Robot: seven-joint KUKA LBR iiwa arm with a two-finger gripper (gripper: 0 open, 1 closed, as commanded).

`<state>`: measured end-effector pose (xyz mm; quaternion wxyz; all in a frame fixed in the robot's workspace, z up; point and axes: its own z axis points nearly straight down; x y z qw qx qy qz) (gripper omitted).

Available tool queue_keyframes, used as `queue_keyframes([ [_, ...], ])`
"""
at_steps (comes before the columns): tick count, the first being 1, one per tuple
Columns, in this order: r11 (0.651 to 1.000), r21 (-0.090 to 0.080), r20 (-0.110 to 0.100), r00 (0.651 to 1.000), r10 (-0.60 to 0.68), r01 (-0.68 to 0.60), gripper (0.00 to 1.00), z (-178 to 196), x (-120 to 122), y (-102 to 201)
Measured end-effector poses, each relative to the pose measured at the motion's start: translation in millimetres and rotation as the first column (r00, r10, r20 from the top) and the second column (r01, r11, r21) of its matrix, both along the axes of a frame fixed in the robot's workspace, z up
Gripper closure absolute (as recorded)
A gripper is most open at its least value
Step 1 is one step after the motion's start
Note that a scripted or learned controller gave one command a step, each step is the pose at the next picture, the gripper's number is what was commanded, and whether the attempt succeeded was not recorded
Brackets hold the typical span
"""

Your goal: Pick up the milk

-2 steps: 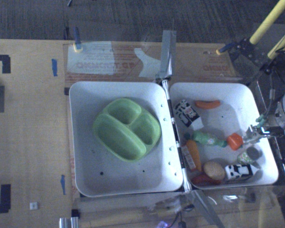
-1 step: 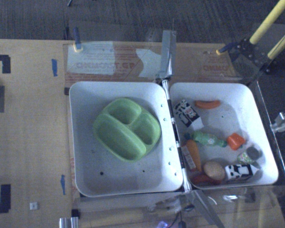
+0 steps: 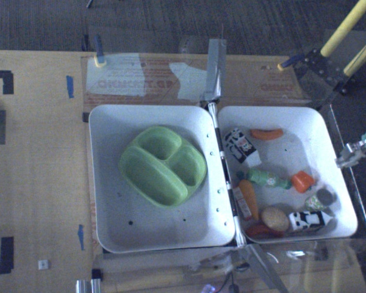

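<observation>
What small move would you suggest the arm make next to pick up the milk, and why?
Probably a move left and inward over the right bin, toward one of the cow-patterned cartons. The gripper sits at that bin's right edge, apart from both the carton near the divider and the one in the near right corner, which lies closer.

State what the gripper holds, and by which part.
Nothing. The gripper sits at the right bin's right rim, apart from both milk cartons.
</observation>
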<state>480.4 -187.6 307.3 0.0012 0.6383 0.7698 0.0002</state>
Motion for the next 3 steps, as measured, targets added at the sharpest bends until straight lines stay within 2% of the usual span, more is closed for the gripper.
queue_keyframes([
  [1,1.0,-0.002,0.002,1.0,0.029,-0.029,1.0,40,6,-36],
  [2,1.0,0.0,-0.001,1.0,-0.006,0.006,1.0,-42,0,-36],
  [3,0.997,0.001,-0.001,0.997,0.074,-0.074,1.0,-76,0,-35],
])
